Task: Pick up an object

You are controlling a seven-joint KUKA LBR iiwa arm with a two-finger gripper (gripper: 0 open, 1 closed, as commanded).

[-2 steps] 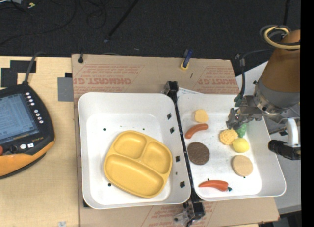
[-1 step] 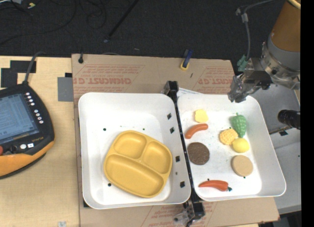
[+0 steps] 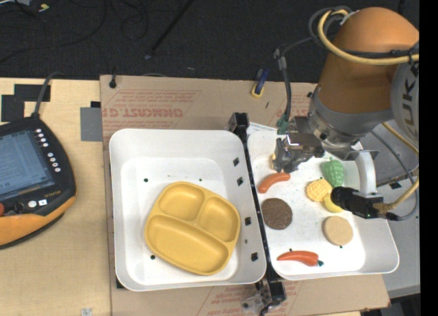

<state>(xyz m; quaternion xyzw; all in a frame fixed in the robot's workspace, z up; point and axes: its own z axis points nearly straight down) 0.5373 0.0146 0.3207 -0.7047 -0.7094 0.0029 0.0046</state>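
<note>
Chili front rt bin | claw above sausage

Yellow divided plate in left bin; teach pendant far left on bench.

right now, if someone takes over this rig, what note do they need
Claw: low over the back of the right bin, above the upper end of the orange sausage; nothing seen in its grip.
Right bin: brown patty, tan round piece, corn cob, green piece, orange-red pepper.
Left bin: yellow divided plate.
Done: nothing lifted yet.
Left: grasp one object, probably the sausage, and raise it.
</note>
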